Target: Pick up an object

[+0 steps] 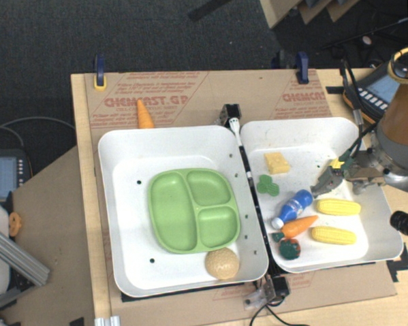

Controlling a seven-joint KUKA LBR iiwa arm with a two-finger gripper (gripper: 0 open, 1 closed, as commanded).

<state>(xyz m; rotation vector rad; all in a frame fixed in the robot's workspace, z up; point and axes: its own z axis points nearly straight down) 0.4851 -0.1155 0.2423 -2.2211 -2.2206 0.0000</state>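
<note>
The gripper (pixel 326 184) sits at the right of the frame, low inside the right bin (pixel 304 128), with the arm entering from the right edge. Its two dark fingers appear slightly spread, with nothing visible between them; the resolution here is poor, so that reading is tentative.

No object is lifted. All candidate objects rest on the floor of the right bin:
- upper corn cob (pixel 338 206), just below and right of the fingertips, nearest to them;
- lower corn cob (pixel 333 236), below the first;
- blue bottle (pixel 293 208), left of the fingertips;
- carrot (pixel 300 225), just below the bottle;
- yellow sponge block (pixel 278 163), toward the upper left of that bin;
- green toy piece (pixel 266 185), near the bin's left wall;
- a small red and green piece (pixel 288 247) at the lower left.

The left bin (pixel 117 197) holds a green divided plate (pixel 193 210) and a tan ball (pixel 222 263).

Task status, as judged from this layout: the approach is done; closing on an object and lifting remain.
</note>
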